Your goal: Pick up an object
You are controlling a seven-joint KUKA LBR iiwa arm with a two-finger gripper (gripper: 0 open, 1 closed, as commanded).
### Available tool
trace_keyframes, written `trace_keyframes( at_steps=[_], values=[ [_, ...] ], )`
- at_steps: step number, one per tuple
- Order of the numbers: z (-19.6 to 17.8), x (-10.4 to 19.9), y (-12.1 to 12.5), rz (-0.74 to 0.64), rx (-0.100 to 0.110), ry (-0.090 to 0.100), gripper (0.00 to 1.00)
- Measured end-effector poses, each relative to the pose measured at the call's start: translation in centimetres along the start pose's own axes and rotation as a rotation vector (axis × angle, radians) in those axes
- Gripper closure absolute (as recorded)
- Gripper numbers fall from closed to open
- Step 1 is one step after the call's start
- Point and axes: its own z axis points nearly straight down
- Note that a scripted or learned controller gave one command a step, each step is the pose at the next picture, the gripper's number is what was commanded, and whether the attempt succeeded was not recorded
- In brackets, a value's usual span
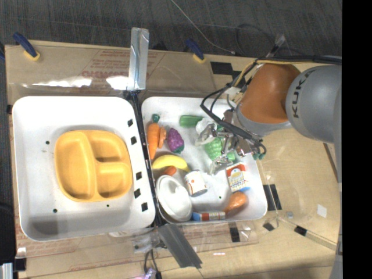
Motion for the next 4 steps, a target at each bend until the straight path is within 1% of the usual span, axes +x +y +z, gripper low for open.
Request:
trace_keyframes(
  at_steps=[1, 2, 3, 4],
  values=[
    [0.0, -0.3, -0.2, 0.025, 0.001, -0.002, 0.0],
    [0.1, -0.3, 0.5, 0.144, -0.002, 0.005, 0.0],
    [0.0, -1.4, 0.5, 0.076, 0.001, -0.002, 0.0],
    [-1.2, -1.7, 0.5, 0.072, 0.005, -0.012, 1.0]
  ],
)
